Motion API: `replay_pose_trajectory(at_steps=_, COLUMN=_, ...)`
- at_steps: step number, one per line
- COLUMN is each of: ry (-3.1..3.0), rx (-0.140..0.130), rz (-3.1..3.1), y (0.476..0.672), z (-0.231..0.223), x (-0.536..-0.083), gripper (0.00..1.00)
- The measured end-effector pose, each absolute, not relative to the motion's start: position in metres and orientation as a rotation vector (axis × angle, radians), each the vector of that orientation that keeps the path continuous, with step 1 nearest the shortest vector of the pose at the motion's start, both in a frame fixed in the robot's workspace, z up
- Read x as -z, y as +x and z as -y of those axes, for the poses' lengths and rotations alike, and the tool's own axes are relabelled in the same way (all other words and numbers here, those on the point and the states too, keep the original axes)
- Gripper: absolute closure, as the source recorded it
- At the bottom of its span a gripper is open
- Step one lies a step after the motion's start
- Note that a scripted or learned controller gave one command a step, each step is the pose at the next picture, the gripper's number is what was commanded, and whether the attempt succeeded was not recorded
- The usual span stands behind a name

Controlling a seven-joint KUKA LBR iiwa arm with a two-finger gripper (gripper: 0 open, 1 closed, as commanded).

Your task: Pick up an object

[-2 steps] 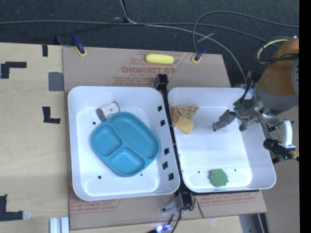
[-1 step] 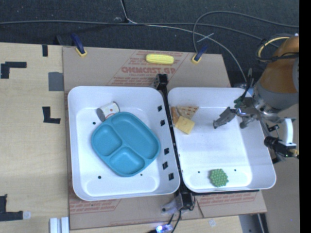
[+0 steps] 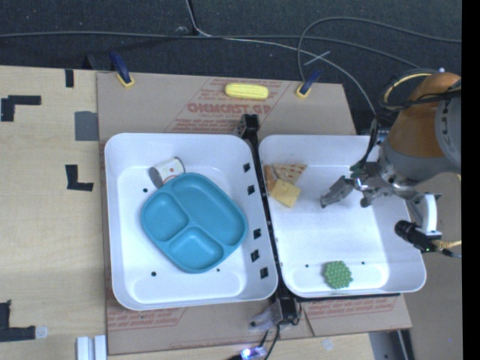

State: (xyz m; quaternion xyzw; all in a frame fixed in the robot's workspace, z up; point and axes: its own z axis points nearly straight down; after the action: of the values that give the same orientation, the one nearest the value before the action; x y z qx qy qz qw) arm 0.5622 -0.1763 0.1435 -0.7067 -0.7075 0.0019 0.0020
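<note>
Overhead, arm enters right bin (image 3: 390,276) from the right; jaws (image 3: 335,193) hang above bare floor, their opening impossible to judge, nothing visibly held. Yellow block (image 3: 285,194) and cracker-like piece (image 3: 285,173) lie just left; green bumpy ball (image 3: 337,274) near front wall. Left bin (image 3: 127,276) holds blue divided tray (image 3: 193,221), small cup (image 3: 166,171).

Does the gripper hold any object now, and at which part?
Nothing is held. The gripper hovers over bare floor of the right bin, apart from the yellow block.
</note>
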Motion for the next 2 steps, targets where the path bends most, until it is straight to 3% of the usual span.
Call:
replay_pose_trajectory(at_steps=1, ry=-2.217, rx=-0.006, rz=2.221, y=0.561, z=0.175, x=-0.09, gripper=0.0)
replay_pose_trajectory(at_steps=2, ry=-2.218, rx=-0.003, rz=2.222, y=0.562, z=0.175, x=-0.102, gripper=1.0)
